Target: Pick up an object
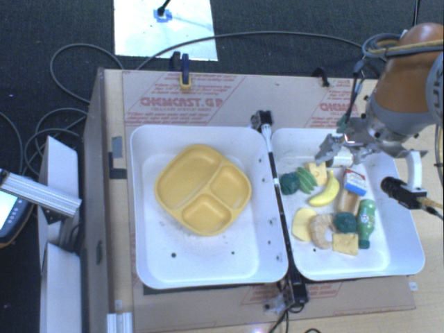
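The arm [409, 75] enters from the right, its orange band large and cut off by the frame edge. The gripper [338, 151] hangs over the far part of the right bin [409, 255]; whether it is released or clenched cannot be told, since the metal parts blur together against the white bin.

Just below and beside it lies a cluster of toy food: a green broccoli-like piece [297, 181], a banana [326, 193], a small red-and-white carton [355, 182], a green bottle [365, 222], a pale round slice [303, 224], a doughnut-like ring [322, 231], a dark teal lump [345, 222] and a yellow cube [345, 244]. Several overlap, hiding their edges.

Well to the gripper's left, the left bin [159, 255] holds 1 yellow divided plate [202, 189] with 3 compartments.
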Robot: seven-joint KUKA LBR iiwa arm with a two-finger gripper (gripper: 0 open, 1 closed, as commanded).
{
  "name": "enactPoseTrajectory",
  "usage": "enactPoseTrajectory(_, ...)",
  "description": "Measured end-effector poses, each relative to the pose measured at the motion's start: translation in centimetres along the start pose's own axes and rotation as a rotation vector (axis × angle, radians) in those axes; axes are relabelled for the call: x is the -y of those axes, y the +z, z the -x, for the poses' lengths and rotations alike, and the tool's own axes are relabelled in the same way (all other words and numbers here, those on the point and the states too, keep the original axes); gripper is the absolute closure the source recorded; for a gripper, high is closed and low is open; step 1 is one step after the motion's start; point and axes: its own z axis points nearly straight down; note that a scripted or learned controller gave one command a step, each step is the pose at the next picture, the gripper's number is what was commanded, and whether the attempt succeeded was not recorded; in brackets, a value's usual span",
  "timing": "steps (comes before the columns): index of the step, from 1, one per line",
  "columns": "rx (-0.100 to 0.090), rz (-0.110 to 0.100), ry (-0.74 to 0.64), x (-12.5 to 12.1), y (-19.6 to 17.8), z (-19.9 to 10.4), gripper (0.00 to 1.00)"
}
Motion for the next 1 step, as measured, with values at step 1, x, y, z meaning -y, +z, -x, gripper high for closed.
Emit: enactPoseTrajectory(1, 0.000, 0.001, 0.001, 1.46, 14.38, 2.67, 0.00)
